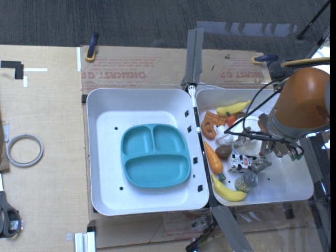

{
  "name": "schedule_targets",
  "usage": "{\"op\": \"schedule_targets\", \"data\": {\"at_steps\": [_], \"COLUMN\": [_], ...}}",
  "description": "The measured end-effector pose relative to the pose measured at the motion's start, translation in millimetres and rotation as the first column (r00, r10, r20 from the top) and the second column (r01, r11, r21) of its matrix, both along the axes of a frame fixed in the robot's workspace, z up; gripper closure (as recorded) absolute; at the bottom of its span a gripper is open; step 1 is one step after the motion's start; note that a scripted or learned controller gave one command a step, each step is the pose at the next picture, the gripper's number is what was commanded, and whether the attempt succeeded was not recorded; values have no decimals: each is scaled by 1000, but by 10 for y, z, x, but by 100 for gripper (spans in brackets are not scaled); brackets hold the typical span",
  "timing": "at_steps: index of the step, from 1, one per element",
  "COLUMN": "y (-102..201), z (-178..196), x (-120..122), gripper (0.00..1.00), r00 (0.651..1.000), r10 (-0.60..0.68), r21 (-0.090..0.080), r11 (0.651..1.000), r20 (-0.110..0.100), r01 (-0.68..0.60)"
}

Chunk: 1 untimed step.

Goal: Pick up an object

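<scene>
Orange marks the band on the grey arm (pixel 307 101) reaching in from the right over the right bin (pixel 294 185). Its tool (pixel 257 164) hangs low among the clutter there, and whether it is apart or together cannot be told. Just beside it lie a carrot (pixel 212 157), a brown round piece (pixel 223 151), a pretzel (pixel 211 124) and two bananas (pixel 229 191), one near the front wall, the other (pixel 233 108) toward the back. A teal divided plate (pixel 155 155) sits in the left bin (pixel 100 140).
</scene>
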<state>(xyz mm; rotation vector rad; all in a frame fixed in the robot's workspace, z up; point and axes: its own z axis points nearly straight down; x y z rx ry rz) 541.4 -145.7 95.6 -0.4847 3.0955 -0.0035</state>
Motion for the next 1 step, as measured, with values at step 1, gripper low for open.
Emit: {"op": "schedule_targets", "data": {"at_steps": [1], "y": [8], "z": [107], "x": [20], "gripper": [100], "r00": [1000], "r10": [3], "r21": [-1], "r11": [1000], "r20": [6], "r01": [-3]}}
